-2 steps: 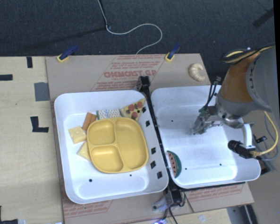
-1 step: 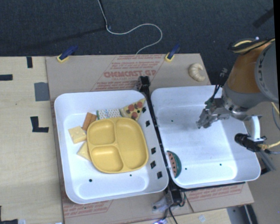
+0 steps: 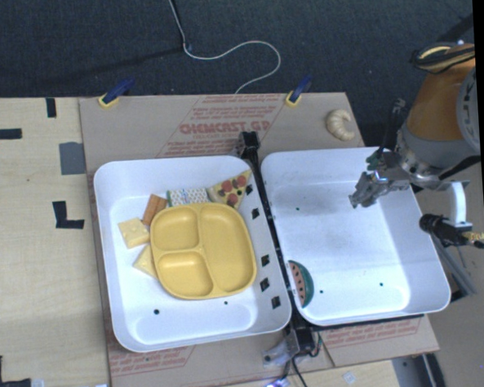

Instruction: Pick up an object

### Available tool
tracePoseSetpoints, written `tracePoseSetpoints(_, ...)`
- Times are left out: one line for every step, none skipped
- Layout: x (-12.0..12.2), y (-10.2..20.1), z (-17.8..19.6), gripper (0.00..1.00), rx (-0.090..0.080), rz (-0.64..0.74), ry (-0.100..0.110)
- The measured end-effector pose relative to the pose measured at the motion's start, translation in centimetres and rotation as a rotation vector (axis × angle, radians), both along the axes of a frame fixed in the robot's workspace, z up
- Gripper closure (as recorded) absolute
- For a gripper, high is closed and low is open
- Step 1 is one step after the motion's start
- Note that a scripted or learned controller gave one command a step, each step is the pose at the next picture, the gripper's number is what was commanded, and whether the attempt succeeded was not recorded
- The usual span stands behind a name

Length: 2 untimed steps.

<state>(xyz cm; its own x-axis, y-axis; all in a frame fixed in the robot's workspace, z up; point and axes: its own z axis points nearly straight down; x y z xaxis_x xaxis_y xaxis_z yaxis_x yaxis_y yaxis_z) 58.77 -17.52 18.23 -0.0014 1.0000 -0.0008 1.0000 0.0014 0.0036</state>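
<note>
Red watermelon slice (image 3: 300,281) lies lengthwise near-far.

We see a yellow divided plate (image 3: 203,250), pale yellow cracker pieces (image 3: 135,232), a red-and-green watermelon-patterned slice (image 3: 301,281), two white bins (image 3: 114,237), brown cardboard with red print (image 3: 221,124), grey arm with orange band (image 3: 437,107).

The wooden bench (image 3: 34,267) carries a brown cardboard sheet (image 3: 213,125) clipped at its far edge. On the sheet sit two white bins side by side, the left bin (image 3: 123,318) and the right bin (image 3: 411,289), touching along their middle walls.
</note>
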Motion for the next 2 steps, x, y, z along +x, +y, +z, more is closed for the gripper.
tracePoseSetpoints(0.1, 0.1, 4.5, 1.00, 0.000, 0.000, 0.000)
tracePoseSetpoints(-1.2, 5.5, 5.3, 1.00, 0.003, 0.004, 0.006)
